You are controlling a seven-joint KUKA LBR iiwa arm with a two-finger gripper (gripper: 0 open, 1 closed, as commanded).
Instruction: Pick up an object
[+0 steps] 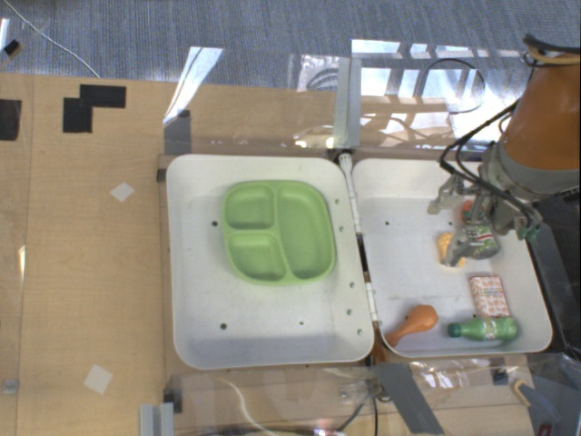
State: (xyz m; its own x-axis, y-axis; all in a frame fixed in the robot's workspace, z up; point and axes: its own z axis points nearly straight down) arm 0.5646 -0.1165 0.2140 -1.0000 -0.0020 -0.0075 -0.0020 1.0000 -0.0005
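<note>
A: We log two white bins side by side mid-frame. The left bin (195, 334) carries a green divided plate (277, 232), three compartments, lying flat near the bin's centre.

B: And the right bin (399, 243)?

A: Four loose items. An orange drumstick-shaped toy (413, 323) lies at the lower left of that bin, close to the divider. A green bottle (484, 330) lies on its side along the lower edge, cap end pointing left. Just above the bottle we see a small pinkish box (488, 294), lying flat. A yellow item (446, 246) sits right of the bin's centre, near the gripper; too small for us to identify.

B: Arm position?

A: The arm enters from the frame's right; its orange band (545, 116) fills the upper right corner. The gripper (478, 234) hangs over the upper right part of the right bin, just right of the yellow item. There is red, white and green colouring at the tip, which we cannot resolve as part of the gripper or as an object.

B: Finger state?

A: We cannot tell. The wrist body and cabling cover them from this angle, and we cannot confirm anything pinched.
</note>
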